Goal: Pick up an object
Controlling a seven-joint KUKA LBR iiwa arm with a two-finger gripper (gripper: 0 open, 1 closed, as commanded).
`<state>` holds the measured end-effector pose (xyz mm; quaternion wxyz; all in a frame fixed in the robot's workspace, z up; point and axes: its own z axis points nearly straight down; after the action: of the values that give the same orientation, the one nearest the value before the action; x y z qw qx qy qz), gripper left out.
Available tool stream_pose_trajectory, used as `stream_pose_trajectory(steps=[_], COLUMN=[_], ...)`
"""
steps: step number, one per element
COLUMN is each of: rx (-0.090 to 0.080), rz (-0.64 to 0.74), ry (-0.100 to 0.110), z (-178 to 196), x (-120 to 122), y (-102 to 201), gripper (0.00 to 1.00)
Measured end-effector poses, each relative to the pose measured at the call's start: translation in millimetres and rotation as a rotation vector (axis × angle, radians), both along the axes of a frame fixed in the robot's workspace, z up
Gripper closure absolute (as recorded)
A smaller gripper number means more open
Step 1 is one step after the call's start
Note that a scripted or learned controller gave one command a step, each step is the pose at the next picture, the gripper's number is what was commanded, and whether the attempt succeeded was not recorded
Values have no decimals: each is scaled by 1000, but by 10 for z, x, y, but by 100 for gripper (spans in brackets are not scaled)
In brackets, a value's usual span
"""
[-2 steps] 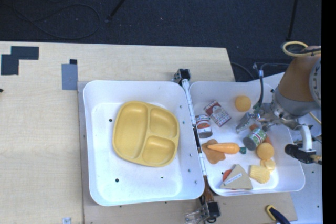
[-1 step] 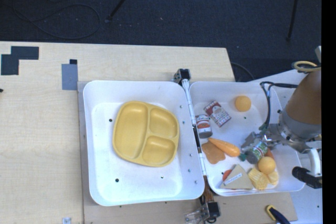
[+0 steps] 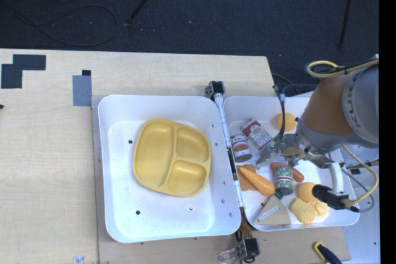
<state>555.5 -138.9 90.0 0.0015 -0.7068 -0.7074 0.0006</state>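
My gripper (image 3: 276,156) reaches down into the right bin (image 3: 346,217) from the right, under the grey arm with its orange band. It hovers among several toy foods. A red and white packet (image 3: 255,131) lies just to its upper left. A small can (image 3: 240,148) stands to its left by the divider. A green-labelled can (image 3: 283,177) sits right below it, next to a red sausage (image 3: 296,174). An orange carrot (image 3: 255,180) lies at the lower left. Nothing shows between the jaws.
The left bin (image 3: 117,207) holds a yellow divided plate (image 3: 171,156). In the right bin there are also a pale wedge (image 3: 274,213), a yellow corn piece (image 3: 307,210), an orange round fruit (image 3: 305,191) and a yellow fruit (image 3: 287,121) behind the arm. Cables trail at the right.
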Motion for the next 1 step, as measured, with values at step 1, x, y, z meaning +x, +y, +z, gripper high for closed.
stream_pose_trajectory(steps=[1], rx=[-1], rz=[1], ry=[-1], z=[0], x=[708], y=[-289], gripper=[0])
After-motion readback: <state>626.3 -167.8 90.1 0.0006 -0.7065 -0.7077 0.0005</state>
